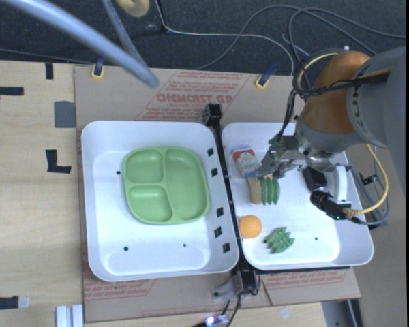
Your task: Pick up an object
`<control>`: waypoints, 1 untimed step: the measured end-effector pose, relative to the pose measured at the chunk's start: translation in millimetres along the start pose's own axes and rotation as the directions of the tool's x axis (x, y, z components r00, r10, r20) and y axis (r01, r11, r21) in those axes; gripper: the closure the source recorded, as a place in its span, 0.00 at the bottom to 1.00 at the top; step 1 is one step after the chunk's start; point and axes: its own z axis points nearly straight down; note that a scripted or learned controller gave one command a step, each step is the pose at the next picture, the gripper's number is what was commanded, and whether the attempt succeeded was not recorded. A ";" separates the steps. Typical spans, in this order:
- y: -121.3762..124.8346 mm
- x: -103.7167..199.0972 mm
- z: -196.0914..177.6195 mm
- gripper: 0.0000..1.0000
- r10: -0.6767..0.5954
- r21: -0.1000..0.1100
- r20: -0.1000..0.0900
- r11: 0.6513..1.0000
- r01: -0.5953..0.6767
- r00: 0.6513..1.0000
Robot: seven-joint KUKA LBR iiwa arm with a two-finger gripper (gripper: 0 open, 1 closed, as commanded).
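My gripper reaches down into the right bin, right above a dark green pickle-like object. A tan bread-like piece lies against the pickle's left side. A small red and white packet sits a little further back and left. An orange ball rests near the bin's front left. Beside it lies a green pea pod. The fingertips touch or hover just over the pickle's upper end; I cannot tell which.
The left bin holds a green divided plate. A black divider runs between the bins. Cables loop over the dark area behind the bench, and a grey pole crosses the upper left.
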 end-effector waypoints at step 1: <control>-2.6 -8.5 -47.8 1.00 0.002 0.002 0.000 1.000 -0.002 1.000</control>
